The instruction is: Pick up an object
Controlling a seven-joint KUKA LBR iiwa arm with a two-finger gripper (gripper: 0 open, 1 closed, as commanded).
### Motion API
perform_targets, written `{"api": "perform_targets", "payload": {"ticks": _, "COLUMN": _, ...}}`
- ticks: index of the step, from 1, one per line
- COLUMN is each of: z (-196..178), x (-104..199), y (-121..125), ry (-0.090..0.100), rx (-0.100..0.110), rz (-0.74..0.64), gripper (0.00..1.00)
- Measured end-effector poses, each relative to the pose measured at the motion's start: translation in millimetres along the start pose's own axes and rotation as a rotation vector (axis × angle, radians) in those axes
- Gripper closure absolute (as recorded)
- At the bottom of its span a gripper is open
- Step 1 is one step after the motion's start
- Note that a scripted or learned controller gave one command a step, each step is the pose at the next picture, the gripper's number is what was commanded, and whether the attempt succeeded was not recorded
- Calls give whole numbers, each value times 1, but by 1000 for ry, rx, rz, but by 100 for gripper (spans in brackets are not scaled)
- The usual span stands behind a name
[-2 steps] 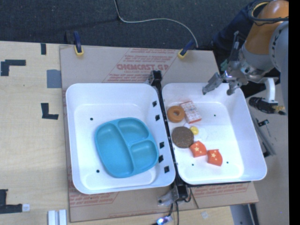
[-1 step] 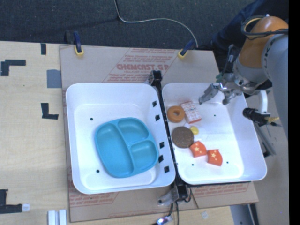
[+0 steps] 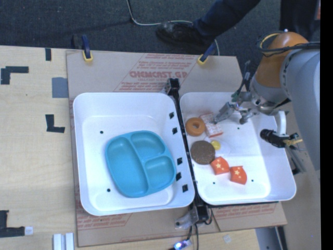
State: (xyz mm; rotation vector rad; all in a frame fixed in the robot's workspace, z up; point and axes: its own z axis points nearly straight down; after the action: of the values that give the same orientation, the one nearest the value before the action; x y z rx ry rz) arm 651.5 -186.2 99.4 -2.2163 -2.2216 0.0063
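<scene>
Open fingers (image 3: 232,113) hover beside the pink pack (image 3: 210,125), its long axis running up-left to down-right.

A robotics lab: clamped board (image 3: 156,72), taped bench (image 3: 31,139), carpet (image 3: 62,9).

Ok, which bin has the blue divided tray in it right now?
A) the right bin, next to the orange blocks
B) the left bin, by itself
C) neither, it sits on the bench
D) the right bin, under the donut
B: the blue divided tray lies alone in the left bin, while the donut and the orange blocks sit in the right bin.
</scene>
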Motion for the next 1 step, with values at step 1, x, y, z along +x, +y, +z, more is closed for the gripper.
{"api": "perform_targets", "payload": {"ticks": 1, "z": 9, "x": -1, "y": 2, "ry": -2, "rx": -8, "rz": 0, "gripper": 0}}
